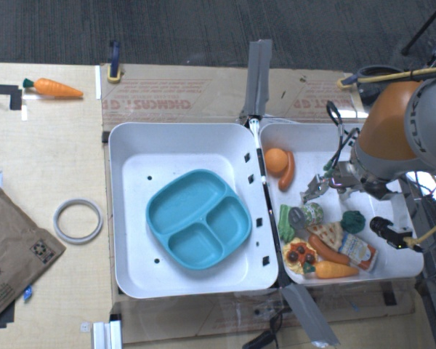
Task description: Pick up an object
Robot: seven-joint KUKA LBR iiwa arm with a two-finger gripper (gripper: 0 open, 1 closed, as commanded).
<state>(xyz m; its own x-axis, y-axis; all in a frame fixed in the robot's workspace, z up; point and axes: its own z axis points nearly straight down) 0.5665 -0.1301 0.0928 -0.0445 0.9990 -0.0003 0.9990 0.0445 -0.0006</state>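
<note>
Hidden parts: the grey arm with orange band (392, 133) covers the far right corner of the right white bin (305, 133); toys at its near end overlap and are hard to separate.
Pincer: the metal two-finger gripper (314, 189) hangs over the right bin with its fingers slightly apart, nothing between them.
Nearest objects: orange ball (275, 160); green-grey round toy (310, 214).
Left white bin (131, 195): blue three-section plastic tray (198, 218).

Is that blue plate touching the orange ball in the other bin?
Apart. The camera view shows the blue plate lying in the left bin, while the orange ball sits in the right bin, beyond the walls between them.
</note>
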